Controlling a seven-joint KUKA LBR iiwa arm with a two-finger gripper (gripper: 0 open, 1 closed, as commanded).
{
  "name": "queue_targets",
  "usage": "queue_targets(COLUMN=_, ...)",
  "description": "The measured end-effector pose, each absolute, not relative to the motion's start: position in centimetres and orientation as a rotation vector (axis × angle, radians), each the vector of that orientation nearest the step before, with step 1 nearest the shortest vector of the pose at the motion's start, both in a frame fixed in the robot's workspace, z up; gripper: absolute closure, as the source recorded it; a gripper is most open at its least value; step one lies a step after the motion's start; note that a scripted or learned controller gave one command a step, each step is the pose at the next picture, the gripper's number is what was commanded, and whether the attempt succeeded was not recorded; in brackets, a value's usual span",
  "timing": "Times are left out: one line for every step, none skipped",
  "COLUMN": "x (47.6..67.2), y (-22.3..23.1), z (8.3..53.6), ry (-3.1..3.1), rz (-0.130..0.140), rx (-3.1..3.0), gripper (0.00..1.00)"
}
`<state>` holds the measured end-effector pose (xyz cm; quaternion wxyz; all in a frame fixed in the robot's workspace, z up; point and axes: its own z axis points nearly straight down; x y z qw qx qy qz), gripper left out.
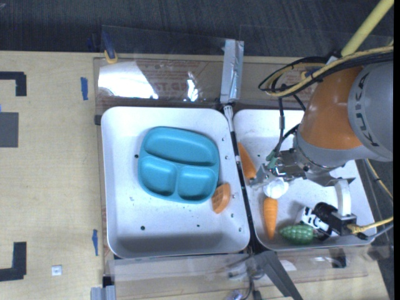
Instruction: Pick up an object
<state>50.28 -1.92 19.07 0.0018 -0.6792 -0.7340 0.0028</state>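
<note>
Presently: two white bins side by side on the counter (50, 186).

Left bin (119, 167):
- blue tray (178, 164), three compartments, all bare, lying flat toward the bin's far half.
- orange slice (220, 199) at the tray's near right corner, touching or nearly so, close to the bin's right wall.

Right bin (269, 127):
- orange stick (247, 162) lying along the left wall, about midway down it.
- carrot (270, 214) toward the near left corner, long axis running far to near, pale tip at the far end.
- green piece (297, 233), knobbly and oval, against the near edge, just right of the carrot's lower end.
- white lump (275, 189), small and rounded, just beyond the carrot's far tip, well clear of the bin's walls. Nearest thing to the hand.

Arm (369, 114) comes in from the right edge over the right bin, orange band uppermost, wrist bent down and leftward. Hand (273, 170) sits low over the bin's left half, between the orange stick and the bin's middle, directly beside the white lump on its far side. Cannot tell whether the hand is released or clenched, nor whether it touches the lump; the wrist housing blocks much of it.
</note>
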Motion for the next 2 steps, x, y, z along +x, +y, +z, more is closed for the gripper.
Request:
queue_targets(x=50.4, y=-1.9, z=19.9, ry=-2.306, rz=0.011, rx=-2.129, gripper=1.0)
queue_targets(x=55.3, y=-1.5, z=20.6, ry=-2.365, rz=0.002, rx=-2.068, gripper=1.0)
